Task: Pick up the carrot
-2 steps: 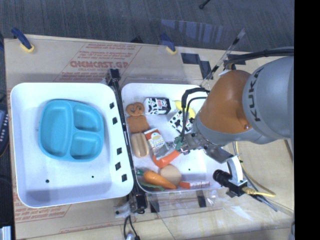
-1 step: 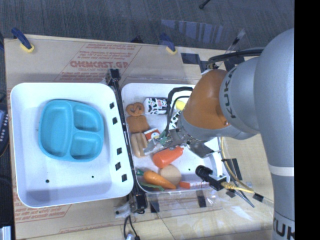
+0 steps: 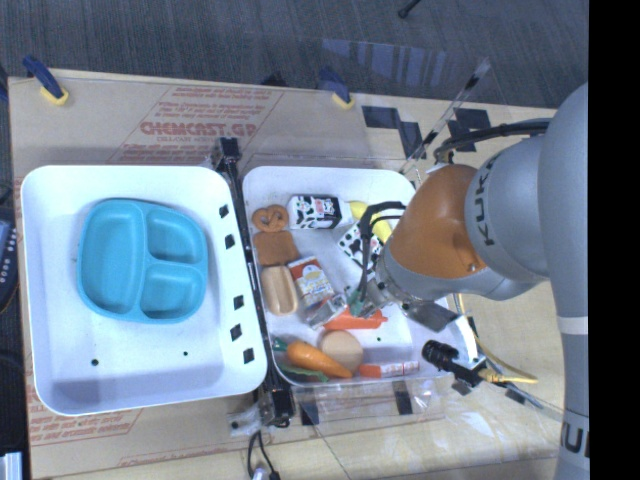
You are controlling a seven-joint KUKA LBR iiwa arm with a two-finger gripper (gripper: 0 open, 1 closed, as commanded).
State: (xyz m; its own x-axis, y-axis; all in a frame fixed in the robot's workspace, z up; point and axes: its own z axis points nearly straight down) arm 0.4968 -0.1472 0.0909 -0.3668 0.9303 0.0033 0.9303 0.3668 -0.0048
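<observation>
Carrot (image 3: 318, 359) lying near the front rim of the right bin (image 3: 300, 178) — just left of a beige ball (image 3: 342, 348). Gripper (image 3: 362, 293) lowered just behind that ball; grip state impossible to tell.

Red print on the brown board (image 3: 200, 118) behind the bins is reading "CHEMCAST GP", with smaller red lines above and below it that are too faint for me to make out. On the grey arm (image 3: 510, 218), just beside the orange band, dark letters are showing "KU", the start of a name running out of sight round the casing. The small packet (image 3: 313, 281) in the right bin (image 3: 300, 180) is carrying printing too, but it is too small to read from here.
</observation>
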